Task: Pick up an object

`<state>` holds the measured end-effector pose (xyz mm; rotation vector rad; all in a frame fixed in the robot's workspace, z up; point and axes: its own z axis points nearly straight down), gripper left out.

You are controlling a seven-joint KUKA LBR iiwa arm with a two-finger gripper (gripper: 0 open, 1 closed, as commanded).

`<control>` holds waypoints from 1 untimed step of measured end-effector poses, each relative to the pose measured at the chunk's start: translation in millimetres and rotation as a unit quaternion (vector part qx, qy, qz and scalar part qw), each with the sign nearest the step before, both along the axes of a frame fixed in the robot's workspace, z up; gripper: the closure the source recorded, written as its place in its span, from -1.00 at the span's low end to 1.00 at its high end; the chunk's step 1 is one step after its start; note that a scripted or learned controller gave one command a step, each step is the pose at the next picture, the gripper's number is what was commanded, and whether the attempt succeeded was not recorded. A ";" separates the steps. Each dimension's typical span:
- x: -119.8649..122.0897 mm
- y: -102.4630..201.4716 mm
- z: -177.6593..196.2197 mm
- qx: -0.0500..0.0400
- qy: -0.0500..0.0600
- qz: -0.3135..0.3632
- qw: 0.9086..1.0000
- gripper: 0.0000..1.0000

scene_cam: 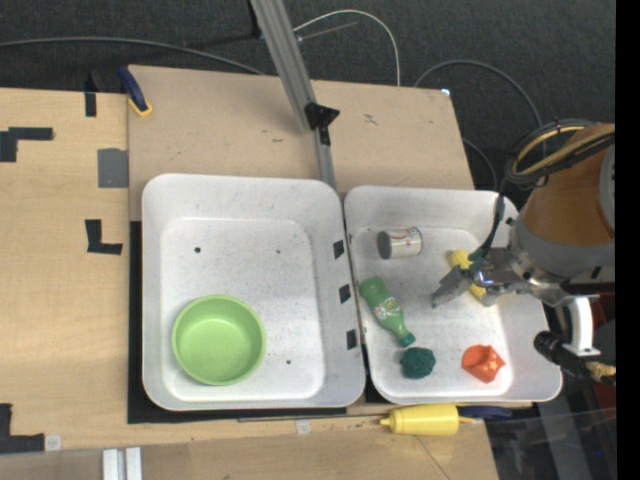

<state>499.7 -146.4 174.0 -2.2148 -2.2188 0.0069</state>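
Gripper (452, 286) hangs open over the right white plastic bin (440, 200) — nothing sits between its two dark fingers.
Best to drop straight down on one toy — the small yellow piece (460, 259) is just beside it; the green plastic bottle (386, 311) lies near, to the left.

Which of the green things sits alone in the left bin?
The green bowl, round and open-topped. The green bottle and the dark green lump lie in the right bin.

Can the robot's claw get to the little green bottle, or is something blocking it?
Probably yes. The gripper hangs in the right bin, just right of the green bottle, with bare bin floor between them. The can and dark green lump sit off to the sides.
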 end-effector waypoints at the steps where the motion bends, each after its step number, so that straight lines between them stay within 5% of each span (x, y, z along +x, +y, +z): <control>1: 2.8 -3.4 -62.2 0.000 0.000 0.000 1.000 -1.00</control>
